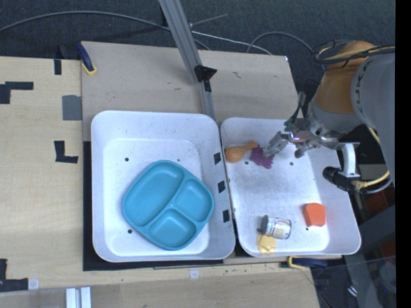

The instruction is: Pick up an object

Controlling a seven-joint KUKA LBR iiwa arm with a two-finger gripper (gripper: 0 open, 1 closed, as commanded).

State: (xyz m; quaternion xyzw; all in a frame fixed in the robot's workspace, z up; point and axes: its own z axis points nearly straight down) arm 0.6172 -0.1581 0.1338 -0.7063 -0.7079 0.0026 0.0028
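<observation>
My gripper (287, 148) hangs over the far part of the right bin (337, 188), open, with nothing between its fingers. Its left fingertip (272, 149) is just right of a small purple object (262, 158), close to touching it. An orange-yellow pear-shaped object (240, 151) lies against the purple one on its left. Nearer the front of the same bin sit an orange block (313, 214), a small tin can (277, 226) on its side and a yellow piece (266, 242).
The left bin (109, 140) holds a blue divided plate (168, 203). A grey metal post (183, 34) slants up from the bench behind the bins. Cables run along the arm at the right of the right bin.
</observation>
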